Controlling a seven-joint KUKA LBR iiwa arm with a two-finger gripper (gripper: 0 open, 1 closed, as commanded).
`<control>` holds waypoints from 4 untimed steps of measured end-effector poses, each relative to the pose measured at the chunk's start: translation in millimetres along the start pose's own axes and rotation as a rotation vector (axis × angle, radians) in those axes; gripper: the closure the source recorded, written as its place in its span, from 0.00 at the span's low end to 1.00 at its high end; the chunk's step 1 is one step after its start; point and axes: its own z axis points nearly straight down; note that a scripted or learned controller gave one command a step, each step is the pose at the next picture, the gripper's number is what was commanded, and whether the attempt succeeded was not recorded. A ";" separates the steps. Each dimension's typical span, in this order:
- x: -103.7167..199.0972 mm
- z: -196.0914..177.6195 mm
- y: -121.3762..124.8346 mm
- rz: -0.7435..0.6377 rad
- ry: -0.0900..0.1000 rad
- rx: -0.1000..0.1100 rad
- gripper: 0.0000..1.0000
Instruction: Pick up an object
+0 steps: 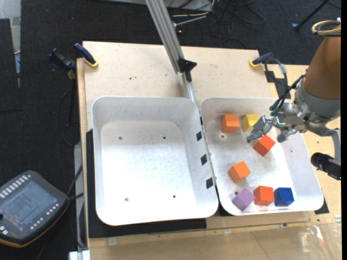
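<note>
Hovering over right bin [303, 169], fingers [264, 130] sit just above red-orange cube [264, 144], beside yellow cube [250, 122]. Finger opening: cannot tell; no object visibly between them. Risk: yellow cube and orange cube [230, 123] crowd far side; off-centre descent could nudge target, clip neighbour, or close on nothing. Left bin [108, 161] holds no cubes.
</note>
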 end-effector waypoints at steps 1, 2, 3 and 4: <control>-0.1 -1.8 0.4 0.001 0.000 -0.003 0.00; -5.2 51.2 9.0 0.002 0.000 0.002 0.00; -13.3 110.6 5.2 0.003 0.000 0.003 0.00; -19.1 158.9 -2.0 0.004 0.001 0.002 0.00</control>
